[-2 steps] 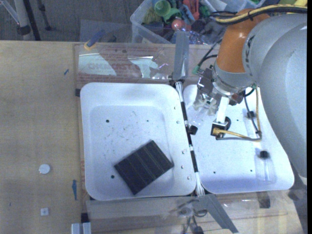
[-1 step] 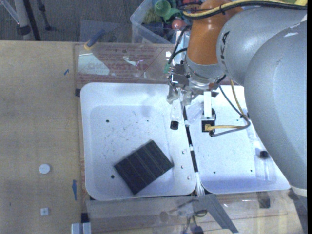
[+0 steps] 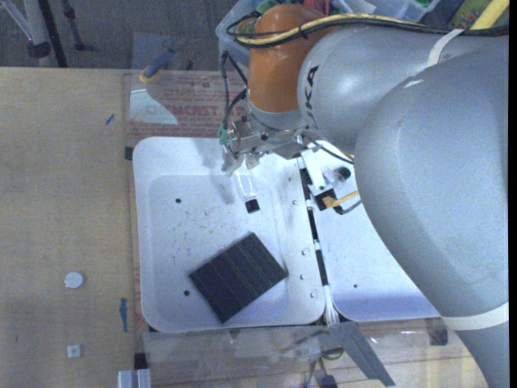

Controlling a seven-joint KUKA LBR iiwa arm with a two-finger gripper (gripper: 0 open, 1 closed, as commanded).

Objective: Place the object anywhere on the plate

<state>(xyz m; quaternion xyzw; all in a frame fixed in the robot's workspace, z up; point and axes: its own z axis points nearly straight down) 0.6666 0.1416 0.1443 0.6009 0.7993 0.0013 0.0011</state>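
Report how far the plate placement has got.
Done: nothing visibly; the dark ridged plate in the left bin carries no object. In hand: the gripper hangs over that bin's far end, above the plate. Left: getting an object onto the plate.

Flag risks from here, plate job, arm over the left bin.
1. The gripper hangs near the left bin's back wall, apart from the dark ribbed plate at the front; I cannot tell whether it carries anything, so a release may deliver nothing.
2. The plate lies askew, one corner close to the bin's front edge; a drop near that edge could miss.
3. The arm's bulk covers most of the right bin, hiding whatever lies there.
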